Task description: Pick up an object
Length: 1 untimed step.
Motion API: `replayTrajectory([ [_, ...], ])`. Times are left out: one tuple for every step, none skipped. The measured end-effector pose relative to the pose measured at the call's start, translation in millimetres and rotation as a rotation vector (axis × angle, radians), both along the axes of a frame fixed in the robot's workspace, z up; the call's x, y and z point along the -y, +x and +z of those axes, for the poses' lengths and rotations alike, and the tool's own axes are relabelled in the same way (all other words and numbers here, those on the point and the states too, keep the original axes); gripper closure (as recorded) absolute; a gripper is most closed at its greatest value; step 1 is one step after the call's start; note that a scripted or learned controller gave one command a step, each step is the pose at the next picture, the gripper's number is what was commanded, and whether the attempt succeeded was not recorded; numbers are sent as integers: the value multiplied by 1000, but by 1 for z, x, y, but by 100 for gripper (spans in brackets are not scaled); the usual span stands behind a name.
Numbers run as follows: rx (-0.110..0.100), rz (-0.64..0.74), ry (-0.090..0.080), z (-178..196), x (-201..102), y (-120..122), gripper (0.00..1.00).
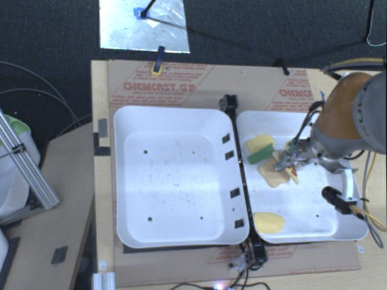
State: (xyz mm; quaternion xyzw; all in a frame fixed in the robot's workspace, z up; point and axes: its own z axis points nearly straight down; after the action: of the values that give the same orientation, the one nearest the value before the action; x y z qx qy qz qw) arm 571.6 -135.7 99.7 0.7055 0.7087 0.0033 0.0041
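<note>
My gripper [283, 163] hangs low in the right bin [314, 222], reaching in from the right. Its tip is over the upper edge of a flat tan piece [272, 176], and I cannot tell whether it touches it. A yellow sponge with a green side [260, 148] lies just left of the gripper, near the bin's left wall. A small red and yellow item [294, 175] pokes out below the gripper's right side. A pale yellow lump [269, 223] rests in the bin's front left corner, well apart from the gripper.
The left bin [175, 222] stands beside the right one, with a black divider with clips [237, 174] between them. Both sit on a cardboard sheet [181, 83]. The right bin's front right floor is bare.
</note>
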Motion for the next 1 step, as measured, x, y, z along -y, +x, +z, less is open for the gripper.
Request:
replayTrajectory([
  [8, 10, 3, 129, -78, 45, 100],
])
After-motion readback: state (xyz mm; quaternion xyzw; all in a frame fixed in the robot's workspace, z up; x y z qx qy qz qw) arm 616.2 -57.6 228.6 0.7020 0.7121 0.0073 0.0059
